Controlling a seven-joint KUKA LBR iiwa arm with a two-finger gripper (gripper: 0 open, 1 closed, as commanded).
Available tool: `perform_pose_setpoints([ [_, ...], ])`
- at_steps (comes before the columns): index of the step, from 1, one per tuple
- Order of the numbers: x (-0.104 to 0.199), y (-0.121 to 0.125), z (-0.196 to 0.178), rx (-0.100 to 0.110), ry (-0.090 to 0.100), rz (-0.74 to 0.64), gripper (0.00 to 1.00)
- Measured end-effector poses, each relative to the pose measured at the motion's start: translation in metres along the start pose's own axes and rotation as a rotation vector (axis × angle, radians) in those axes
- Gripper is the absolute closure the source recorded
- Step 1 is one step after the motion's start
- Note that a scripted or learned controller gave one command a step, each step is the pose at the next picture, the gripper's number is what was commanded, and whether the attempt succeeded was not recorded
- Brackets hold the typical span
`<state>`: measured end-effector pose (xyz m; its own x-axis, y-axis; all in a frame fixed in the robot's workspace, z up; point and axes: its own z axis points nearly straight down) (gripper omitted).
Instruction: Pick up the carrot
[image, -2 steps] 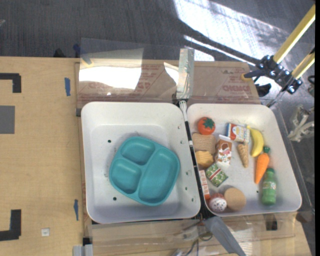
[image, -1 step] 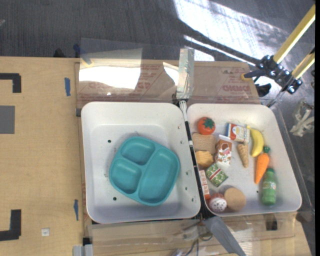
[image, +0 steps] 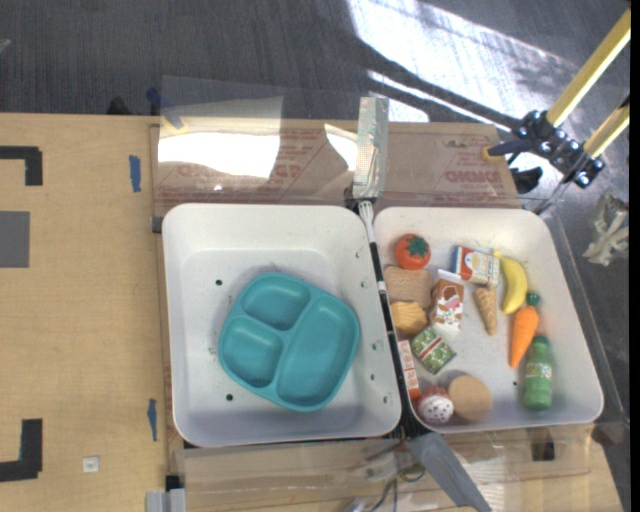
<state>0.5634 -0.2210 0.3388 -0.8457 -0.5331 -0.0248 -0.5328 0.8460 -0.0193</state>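
Nearest, a speckled ball (image: 435, 406) and a brown bun (image: 470, 396) lie in the right bin (image: 575, 300). The carrot (image: 522, 335) lies untouched by the bin's right wall. Judged step: approach. The grasp must span its narrow body, clear of the green bottle (image: 537, 372) touching its tip and the banana (image: 514, 283) above.

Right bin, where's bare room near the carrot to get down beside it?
The orange carrot is hemmed in: yellow banana above, green bottle below. Bare white floor lies left of it, toward the tan cone, and along the right bin's right wall.
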Motion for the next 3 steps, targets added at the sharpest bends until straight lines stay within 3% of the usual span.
perform_pose_setpoints([
  [3,-0.007,-0.003,-0.037,0.021,-0.026,0.006,1.00],
])
